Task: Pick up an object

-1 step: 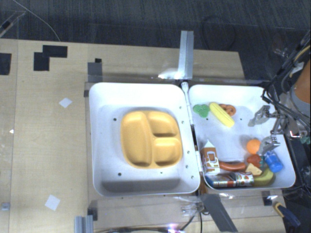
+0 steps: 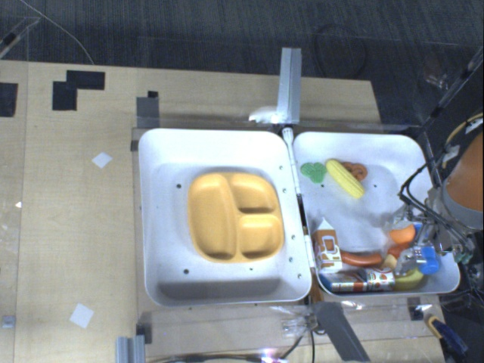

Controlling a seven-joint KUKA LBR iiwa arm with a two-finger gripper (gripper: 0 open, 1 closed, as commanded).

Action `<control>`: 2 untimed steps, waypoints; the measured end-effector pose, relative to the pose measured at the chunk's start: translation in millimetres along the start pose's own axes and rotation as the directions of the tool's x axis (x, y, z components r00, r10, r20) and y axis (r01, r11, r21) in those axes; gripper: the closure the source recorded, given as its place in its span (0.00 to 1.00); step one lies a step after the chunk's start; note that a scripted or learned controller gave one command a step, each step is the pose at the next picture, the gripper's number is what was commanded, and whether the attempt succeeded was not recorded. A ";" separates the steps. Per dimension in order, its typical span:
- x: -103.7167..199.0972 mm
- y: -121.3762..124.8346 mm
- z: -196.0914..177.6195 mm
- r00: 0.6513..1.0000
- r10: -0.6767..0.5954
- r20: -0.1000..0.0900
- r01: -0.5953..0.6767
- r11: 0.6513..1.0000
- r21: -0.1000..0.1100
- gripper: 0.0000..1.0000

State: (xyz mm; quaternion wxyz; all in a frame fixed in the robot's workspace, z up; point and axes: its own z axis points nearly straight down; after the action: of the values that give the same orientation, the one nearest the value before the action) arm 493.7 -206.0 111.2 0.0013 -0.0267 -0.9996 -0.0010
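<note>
My gripper (image 2: pixel 413 254) hangs low over the front right corner of the right bin (image 2: pixel 378 144), under the grey arm with its orange band (image 2: pixel 463 174). Just under and beside it lie an orange piece (image 2: pixel 402 234), a blue piece (image 2: pixel 428 263) and a yellow-green banana (image 2: pixel 409 280). To their left sit a red sausage (image 2: pixel 361 259), a small brown and white carton (image 2: pixel 327 248) and a bottle (image 2: pixel 363 283) lying along the front wall. A yellow corn cob (image 2: pixel 344 178), a green leafy piece (image 2: pixel 313 172) and a brown biscuit (image 2: pixel 355 170) rest near the back of the bin.
The left bin (image 2: pixel 162 203) holds a yellow divided plate (image 2: pixel 233 215). A metal post (image 2: pixel 290 85) rises behind the seam between the bins. Black cables (image 2: pixel 416 184) loop off the arm above the right bin's right side. Wooden bench top (image 2: pixel 68 225) spreads to the left.
</note>
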 end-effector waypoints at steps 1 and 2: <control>-60.6 71.8 21.9 0.929 0.370 0.019 -0.370 0.929 -0.006 0.00; -42.7 80.0 20.9 0.937 0.348 0.027 -0.348 0.938 -0.001 0.00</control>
State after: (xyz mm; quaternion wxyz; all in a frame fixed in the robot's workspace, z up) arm 540.5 -128.4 90.3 -0.0119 -0.2028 -0.9792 0.0015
